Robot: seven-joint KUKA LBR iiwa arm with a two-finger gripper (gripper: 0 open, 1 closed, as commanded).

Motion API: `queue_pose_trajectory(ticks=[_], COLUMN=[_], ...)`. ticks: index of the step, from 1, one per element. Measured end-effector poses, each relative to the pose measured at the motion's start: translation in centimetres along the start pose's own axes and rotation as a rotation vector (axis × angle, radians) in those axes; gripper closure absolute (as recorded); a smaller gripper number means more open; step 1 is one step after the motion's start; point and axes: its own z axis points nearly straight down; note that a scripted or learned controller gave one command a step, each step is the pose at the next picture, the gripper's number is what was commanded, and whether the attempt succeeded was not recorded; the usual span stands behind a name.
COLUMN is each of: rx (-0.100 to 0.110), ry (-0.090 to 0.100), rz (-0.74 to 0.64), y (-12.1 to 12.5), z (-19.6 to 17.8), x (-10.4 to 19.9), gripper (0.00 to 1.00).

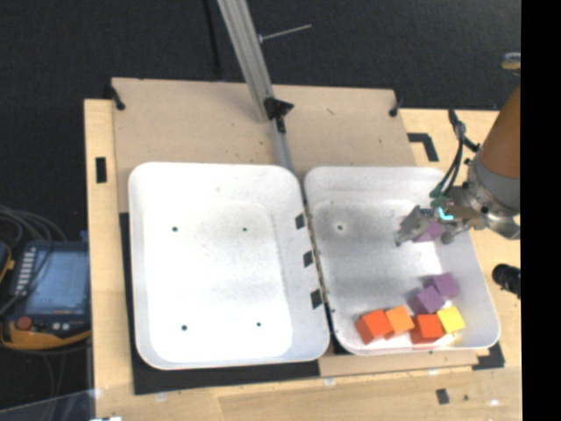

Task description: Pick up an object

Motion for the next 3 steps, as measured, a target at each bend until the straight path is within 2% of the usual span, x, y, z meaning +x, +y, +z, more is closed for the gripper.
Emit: queue_pose_trajectory(ticks=[1,2,3], rx=[-0.005,0.0,-0.002], ry=[-0.001,-0.002,-0.001], rz=[0.001,0.003,0.008], y=[0.1,-0.6,0.1], z=[-0.2,4.3,9.0], x=[0.0,-0.5,0.1], gripper=[0.0,0.0,0.0])
